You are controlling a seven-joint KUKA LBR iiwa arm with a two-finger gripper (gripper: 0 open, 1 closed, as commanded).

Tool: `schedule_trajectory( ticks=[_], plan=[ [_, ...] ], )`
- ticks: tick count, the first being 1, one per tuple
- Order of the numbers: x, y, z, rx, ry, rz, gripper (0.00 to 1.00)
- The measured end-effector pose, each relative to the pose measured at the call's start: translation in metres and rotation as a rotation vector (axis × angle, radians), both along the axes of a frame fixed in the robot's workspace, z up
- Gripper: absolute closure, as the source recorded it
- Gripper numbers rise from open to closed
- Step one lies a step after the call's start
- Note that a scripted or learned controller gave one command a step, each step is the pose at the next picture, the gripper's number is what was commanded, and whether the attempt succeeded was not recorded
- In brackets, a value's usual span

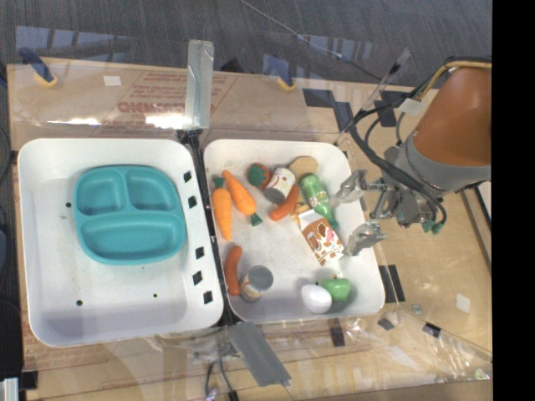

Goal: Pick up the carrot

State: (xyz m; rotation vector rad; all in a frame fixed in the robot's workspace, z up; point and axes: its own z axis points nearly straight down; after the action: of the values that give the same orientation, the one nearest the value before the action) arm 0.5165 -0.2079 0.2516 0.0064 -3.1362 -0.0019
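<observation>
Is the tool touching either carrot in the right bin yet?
Apart. The camera view shows the tool at the right bin's right rim, open, with a bottle and snack packet between it and the two carrots.

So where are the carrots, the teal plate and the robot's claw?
carrots [221,211]: camera view, body of the left one of two.
teal plate [129,242]: camera view, its large lower compartment.
gripper [358,212]: camera view, midway between its fingertips.

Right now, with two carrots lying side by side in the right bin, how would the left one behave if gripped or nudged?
The left carrot looks like a rigid, smooth toy, so probably stiff and light. Its tapered round body might roll or slip. The second carrot lies close, so a nudge may shift both.
</observation>
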Motion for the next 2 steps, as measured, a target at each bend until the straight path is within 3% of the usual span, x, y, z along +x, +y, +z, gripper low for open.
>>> schedule_trajectory(
  ticks=[1, 2],
  plan=[
    [0.018, -0.001, 0.028, 0.001, -0.004, 0.248, 0.00],
    [0.050, 0.005, 0.039, 0.002, -0.006, 0.609, 0.00]
  ],
)
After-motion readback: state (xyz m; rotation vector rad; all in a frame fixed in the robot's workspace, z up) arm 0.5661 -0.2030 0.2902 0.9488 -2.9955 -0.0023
